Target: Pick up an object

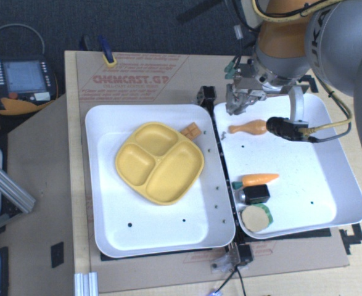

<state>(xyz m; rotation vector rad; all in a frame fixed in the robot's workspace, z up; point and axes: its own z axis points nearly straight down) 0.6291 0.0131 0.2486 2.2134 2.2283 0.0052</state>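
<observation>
My gripper (pixel 237 106) hangs over the far left corner of the right bin (pixel 329 184), pointing down. Just in front of it and slightly to the right lies a tan drumstick-shaped toy (pixel 248 127), apart from the gripper. Along the bin's near left side lie an orange carrot (pixel 260 179), a small black block (pixel 256 194) and a round beige disc with a green rim (pixel 256 217). Nothing shows in the gripper's hold.
The left bin (pixel 106 214) holds a yellow divided plate (pixel 160 162) with a small brown block (pixel 190 131) at its far right edge. The wall between the two bins (pixel 222 165) runs just left of the gripper. A control pendant (pixel 21 82) lies off the bench at far left.
</observation>
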